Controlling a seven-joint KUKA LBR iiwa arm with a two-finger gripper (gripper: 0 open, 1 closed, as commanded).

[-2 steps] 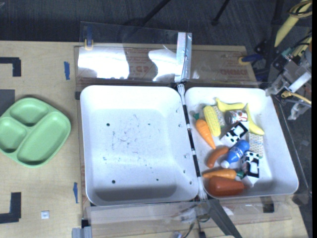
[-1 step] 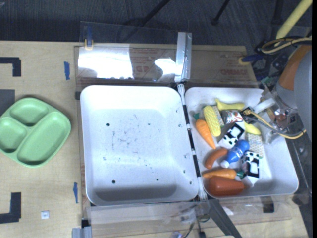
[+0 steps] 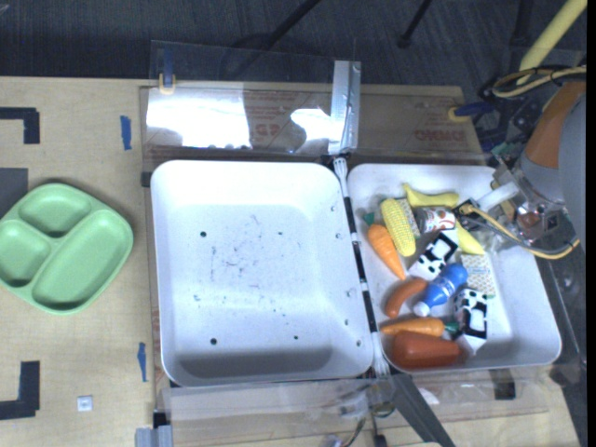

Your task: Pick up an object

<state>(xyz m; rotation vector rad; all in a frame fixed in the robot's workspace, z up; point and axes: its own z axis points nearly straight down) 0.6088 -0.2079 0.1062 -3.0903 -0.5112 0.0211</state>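
The right bin (image 3: 531,343) holds a pile of toy food. An ear of corn (image 3: 398,226) lies beside an orange carrot (image 3: 384,250), with a yellow banana (image 3: 430,196) and a small can (image 3: 436,220) behind them. A black-and-white cube (image 3: 435,253) and a blue bottle (image 3: 445,287) sit in the middle. At the front lie a brown sausage (image 3: 404,296), a second carrot (image 3: 414,326) and a dark red sausage (image 3: 426,347). My gripper (image 3: 486,214) hangs over the bin's back right part, close to the can and a yellow piece (image 3: 469,241).
The left bin (image 3: 251,268) stands next to the right one, divided from it by a shared rim. A green divided plate (image 3: 60,245) rests on the bench at far left. A clear panel (image 3: 251,110) stands behind the left bin. Another black-and-white piece (image 3: 476,313) lies near the bottle.
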